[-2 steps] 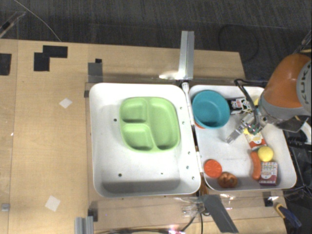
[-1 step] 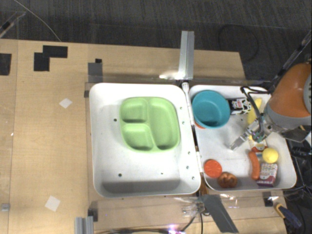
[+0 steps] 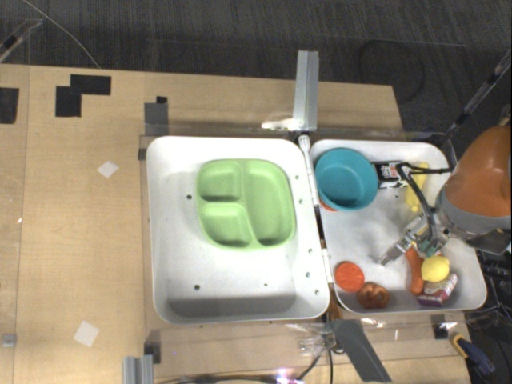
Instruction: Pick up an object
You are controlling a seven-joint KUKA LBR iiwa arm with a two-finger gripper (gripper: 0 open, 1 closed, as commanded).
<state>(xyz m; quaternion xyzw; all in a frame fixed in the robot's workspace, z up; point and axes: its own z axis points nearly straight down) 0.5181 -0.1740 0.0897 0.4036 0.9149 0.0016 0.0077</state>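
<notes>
The right bin [image 3: 364, 222] holds several objects. An orange carrot [image 3: 415, 276] lies near its lower right, with a yellow lemon [image 3: 435, 269] and a purple packet [image 3: 438, 293] beside it. My gripper [image 3: 408, 250] is low in this bin, just above the carrot's upper end and left of the lemon. Its fingers [image 3: 391, 254] stand apart, open, with nothing clearly gripped. A blue bowl [image 3: 346, 178] sits at the bin's top left. An orange round piece [image 3: 349, 275] and a brownish fruit [image 3: 373, 296] lie along the front edge.
The left bin [image 3: 172, 238] holds a green divided plate [image 3: 244, 202]. A yellow item [image 3: 414, 192] lies at the right bin's back, partly behind a cable. The arm's orange band [image 3: 484, 178] overhangs the right bin's right side. A metal post [image 3: 306, 90] stands behind the bins.
</notes>
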